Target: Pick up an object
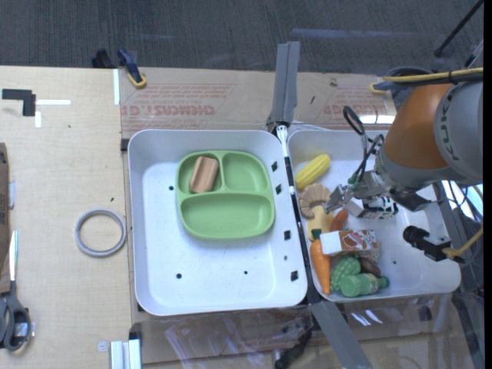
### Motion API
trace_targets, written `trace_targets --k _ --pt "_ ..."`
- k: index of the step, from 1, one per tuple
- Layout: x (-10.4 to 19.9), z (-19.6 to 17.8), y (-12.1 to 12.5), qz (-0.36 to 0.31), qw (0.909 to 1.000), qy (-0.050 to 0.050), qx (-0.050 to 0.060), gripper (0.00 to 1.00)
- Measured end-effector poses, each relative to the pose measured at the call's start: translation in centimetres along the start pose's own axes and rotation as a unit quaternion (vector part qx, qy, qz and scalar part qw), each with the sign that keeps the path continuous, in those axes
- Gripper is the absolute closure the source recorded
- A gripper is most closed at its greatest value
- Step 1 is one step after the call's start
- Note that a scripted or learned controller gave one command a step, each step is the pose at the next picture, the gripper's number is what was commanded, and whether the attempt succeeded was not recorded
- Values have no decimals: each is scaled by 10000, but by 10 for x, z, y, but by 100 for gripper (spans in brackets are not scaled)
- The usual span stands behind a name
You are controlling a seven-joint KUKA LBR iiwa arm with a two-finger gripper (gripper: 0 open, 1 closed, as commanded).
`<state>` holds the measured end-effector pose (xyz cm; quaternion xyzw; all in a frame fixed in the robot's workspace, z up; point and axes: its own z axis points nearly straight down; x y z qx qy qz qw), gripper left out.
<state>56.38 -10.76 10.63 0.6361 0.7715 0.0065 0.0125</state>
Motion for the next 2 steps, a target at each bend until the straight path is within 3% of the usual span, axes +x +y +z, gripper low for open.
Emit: trace_targets --k 1,2 --pt "-2 0 -1 148 9999 10 -20 0" --pt "-7 0 2 -307 9995 6 4 0"
